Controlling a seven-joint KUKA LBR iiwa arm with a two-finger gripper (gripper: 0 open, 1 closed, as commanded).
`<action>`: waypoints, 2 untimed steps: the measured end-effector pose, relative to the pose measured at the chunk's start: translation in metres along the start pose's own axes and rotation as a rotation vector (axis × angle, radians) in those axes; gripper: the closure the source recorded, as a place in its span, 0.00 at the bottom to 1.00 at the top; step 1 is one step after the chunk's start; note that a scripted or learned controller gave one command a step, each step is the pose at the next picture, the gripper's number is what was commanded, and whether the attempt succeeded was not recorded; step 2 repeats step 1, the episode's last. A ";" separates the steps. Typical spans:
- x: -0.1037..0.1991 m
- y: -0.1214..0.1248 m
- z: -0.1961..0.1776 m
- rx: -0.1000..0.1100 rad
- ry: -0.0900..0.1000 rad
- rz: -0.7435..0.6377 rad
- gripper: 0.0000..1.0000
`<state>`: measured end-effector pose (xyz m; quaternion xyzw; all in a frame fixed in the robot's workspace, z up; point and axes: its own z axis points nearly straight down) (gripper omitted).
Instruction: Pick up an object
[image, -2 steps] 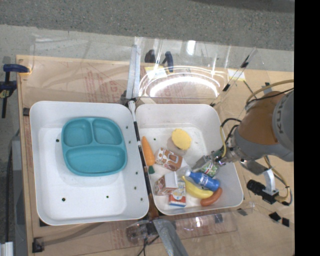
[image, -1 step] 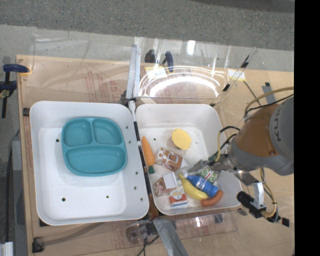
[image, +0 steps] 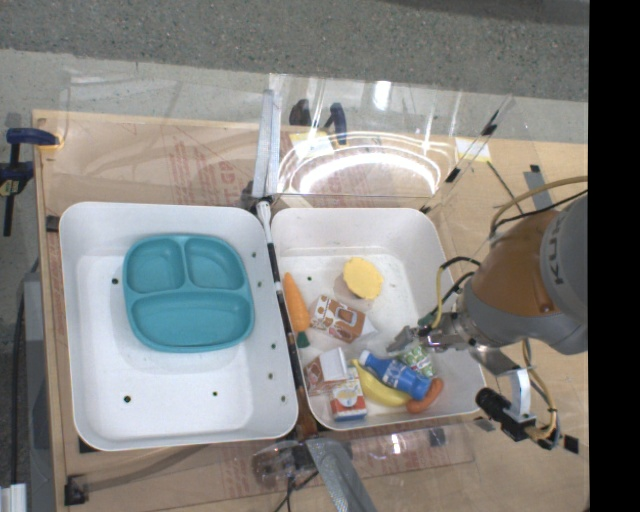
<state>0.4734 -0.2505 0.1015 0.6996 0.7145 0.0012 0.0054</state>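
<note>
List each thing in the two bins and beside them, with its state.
Teal three-compartment plastic plate: flat in the left bin.
Orange toy carrot: lying along the right bin's left wall.
Yellow round toy: lying apart.
Blue bottle: on its side.
Yellow toy banana: lying beside the bottle.
Pincer: low above the bottle.

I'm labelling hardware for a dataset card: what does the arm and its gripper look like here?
The arm is a thick rounded grey body with a broad orange band above the wrist. Thin yellow and black cables loop around it. The gripper is small, dark and metallic, and a black fitting sits under the wrist.
</note>
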 end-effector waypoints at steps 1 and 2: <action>0.042 0.021 -0.089 0.009 0.006 0.011 1.00; 0.042 0.021 -0.089 0.009 0.006 0.011 1.00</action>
